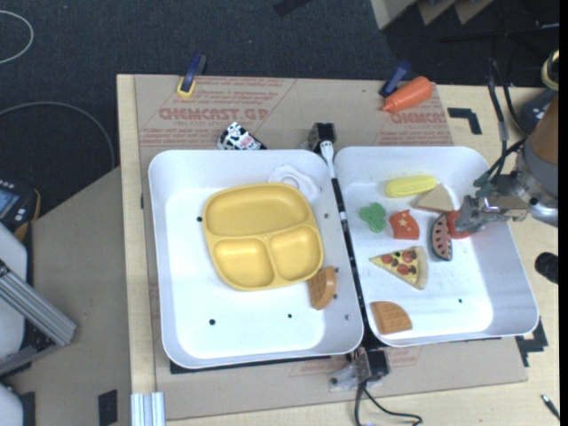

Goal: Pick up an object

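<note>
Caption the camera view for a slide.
Gripper hovers beside a watermelon slice in the right bin; yellow divided plate fills the left.

The grey arm (pixel 543 162) reaches in from the right edge. Its end effector (pixel 470 216) points leftward, held low.

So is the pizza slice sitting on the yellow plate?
No, the pizza slice lies in the right bin, while the yellow plate sits in the left bin.
</note>
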Robot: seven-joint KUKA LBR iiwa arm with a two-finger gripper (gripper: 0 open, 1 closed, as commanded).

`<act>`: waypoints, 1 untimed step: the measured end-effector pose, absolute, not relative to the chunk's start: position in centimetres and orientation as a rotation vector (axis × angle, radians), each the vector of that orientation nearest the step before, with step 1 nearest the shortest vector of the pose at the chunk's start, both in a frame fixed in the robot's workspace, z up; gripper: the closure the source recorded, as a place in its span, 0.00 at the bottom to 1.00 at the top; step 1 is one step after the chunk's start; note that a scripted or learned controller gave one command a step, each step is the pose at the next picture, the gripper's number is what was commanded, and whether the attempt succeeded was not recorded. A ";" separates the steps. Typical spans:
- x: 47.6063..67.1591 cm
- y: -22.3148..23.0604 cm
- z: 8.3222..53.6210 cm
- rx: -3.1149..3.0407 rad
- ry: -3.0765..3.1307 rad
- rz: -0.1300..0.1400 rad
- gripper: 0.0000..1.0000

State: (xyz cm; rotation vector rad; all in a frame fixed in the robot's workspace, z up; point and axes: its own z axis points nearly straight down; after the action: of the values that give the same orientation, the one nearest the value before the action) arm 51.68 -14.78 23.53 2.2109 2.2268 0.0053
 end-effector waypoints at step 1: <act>54.1 -10.5 23.1 2.213 2.226 0.004 1.00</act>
State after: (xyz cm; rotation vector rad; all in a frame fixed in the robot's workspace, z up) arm 54.14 -10.54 23.07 2.2125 2.2263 0.0044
